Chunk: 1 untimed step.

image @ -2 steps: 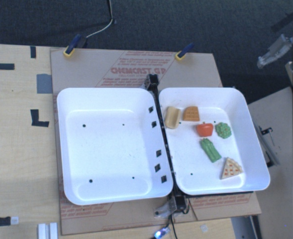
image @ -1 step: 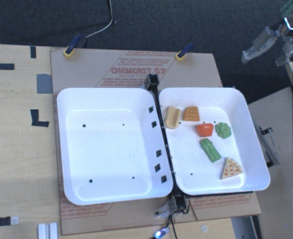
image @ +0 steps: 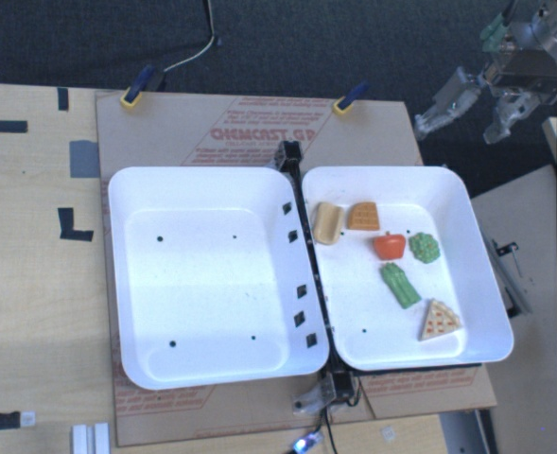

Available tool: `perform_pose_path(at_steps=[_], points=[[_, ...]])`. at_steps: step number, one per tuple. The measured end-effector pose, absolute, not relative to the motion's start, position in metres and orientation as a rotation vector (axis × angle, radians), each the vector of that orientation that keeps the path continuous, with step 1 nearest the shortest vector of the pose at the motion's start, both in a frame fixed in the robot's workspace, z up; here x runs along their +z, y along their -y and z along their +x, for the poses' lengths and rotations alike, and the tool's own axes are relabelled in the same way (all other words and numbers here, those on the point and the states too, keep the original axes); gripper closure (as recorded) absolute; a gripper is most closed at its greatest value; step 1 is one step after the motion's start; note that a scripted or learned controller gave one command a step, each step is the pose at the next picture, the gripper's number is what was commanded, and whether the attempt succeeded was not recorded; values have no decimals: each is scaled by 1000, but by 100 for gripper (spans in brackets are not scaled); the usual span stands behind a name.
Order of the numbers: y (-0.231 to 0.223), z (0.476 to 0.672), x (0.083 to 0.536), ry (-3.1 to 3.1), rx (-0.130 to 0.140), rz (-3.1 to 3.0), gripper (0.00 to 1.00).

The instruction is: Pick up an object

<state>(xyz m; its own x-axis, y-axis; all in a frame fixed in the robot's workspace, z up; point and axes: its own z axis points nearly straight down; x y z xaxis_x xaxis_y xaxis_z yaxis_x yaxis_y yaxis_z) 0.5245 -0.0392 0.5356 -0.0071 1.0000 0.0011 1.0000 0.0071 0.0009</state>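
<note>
The right bin (image: pixel 467 218) holds several toy foods: a tan bread roll (image: pixel 327 222), an orange waffle piece (image: pixel 363 217), a red pepper (image: pixel 389 246), a green broccoli (image: pixel 425 248), a green pickle (image: pixel 400 285) and a pizza slice (image: pixel 439 320). My gripper (image: pixel 475 110) hangs at the top right, well above and beyond the bin's far right corner. Its two grey fingers (image: pixel 443 107) are spread apart with nothing between them.
The left bin (image: pixel 127 253) lies beside the right one, joined by a black clip strip (image: pixel 300 253). Both rest on a cardboard sheet (image: pixel 250 135) held by yellow and blue clamps. A black cable (image: pixel 198 41) runs in from the top.
</note>
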Motion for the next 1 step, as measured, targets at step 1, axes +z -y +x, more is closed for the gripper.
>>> perform_pose_path(at_steps=[1], points=[[-25, 488, 535, 2229, -1, -2213, 0]])
